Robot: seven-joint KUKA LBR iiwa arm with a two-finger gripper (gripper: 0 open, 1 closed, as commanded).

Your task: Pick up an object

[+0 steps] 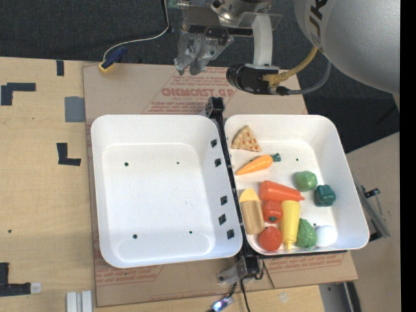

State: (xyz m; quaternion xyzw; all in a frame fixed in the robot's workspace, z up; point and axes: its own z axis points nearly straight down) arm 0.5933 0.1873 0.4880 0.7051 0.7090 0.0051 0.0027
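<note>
The gripper [192, 62] hangs past the far rim of the left bin [104, 174], fingers nearly together, gripping nothing; toy food crowds the right bin [338, 168].

Two white bins [156, 132] sit on tan cardboard printed with red lettering [195, 93]. The right bin holds an orange carrot [253, 165] with a green tip, a tan pizza slice [246, 139] dotted red, a red pepper [279, 191], a red tomato [270, 239], and a yellow bottle [290, 221]. Beside them lie two green vegetables [305, 180] and a white ball [326, 235].
</note>
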